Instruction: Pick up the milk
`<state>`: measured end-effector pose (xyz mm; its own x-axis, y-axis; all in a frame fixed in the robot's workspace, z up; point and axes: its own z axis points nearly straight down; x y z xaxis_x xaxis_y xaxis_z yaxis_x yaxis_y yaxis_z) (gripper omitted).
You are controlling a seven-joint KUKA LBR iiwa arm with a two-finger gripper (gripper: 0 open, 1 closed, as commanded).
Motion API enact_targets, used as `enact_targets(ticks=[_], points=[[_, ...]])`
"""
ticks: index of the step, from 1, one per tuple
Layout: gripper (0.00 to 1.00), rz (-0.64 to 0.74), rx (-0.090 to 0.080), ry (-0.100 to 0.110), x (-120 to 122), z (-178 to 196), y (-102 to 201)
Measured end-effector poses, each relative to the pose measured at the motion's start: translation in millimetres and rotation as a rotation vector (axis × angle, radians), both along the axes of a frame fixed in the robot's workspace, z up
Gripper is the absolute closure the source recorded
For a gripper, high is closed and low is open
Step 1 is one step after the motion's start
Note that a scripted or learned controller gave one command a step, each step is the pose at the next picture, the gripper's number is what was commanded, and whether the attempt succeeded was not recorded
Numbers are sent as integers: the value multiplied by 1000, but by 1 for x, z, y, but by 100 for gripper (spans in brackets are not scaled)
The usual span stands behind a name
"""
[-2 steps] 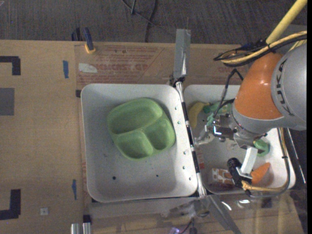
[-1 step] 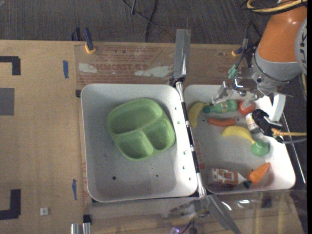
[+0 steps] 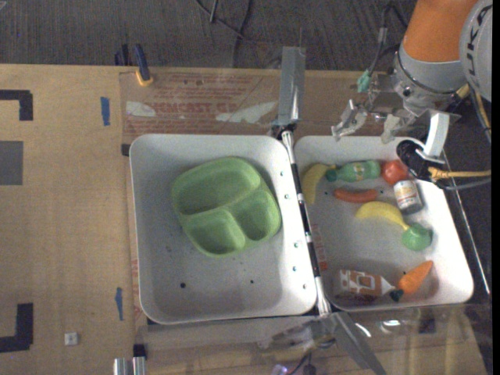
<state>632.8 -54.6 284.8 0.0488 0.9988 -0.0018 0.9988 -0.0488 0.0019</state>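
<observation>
Milk (image 3: 364,283) lying flat, front of right bin (image 3: 461,276); gripper (image 3: 369,126) above back rim, jaws apart, holding nothing.

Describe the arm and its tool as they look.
The arm has a broad orange band over a grey wrist section, with dark lettering at its right edge. Its tool is pale bare metal with two thin fingers. Yellow and black cables trail beside it.

1. A flat, tan wooden bench (image 3: 62,233) carries everything.
2. Two shallow white plastic bins lie on it side by side: the left bin (image 3: 152,233) and the right bin (image 3: 453,283).
3. Blue tape strips (image 3: 105,111) and black corner marks (image 3: 19,104) sit on its surface.
</observation>
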Motion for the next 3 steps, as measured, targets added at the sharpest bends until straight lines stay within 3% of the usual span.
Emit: enact_targets(ticks=[1, 2, 3], points=[[0, 25, 2, 3, -66, -100, 16], [0, 45, 2, 4, -117, -53, 10], [0, -115, 3, 5, -154, -101, -5]])
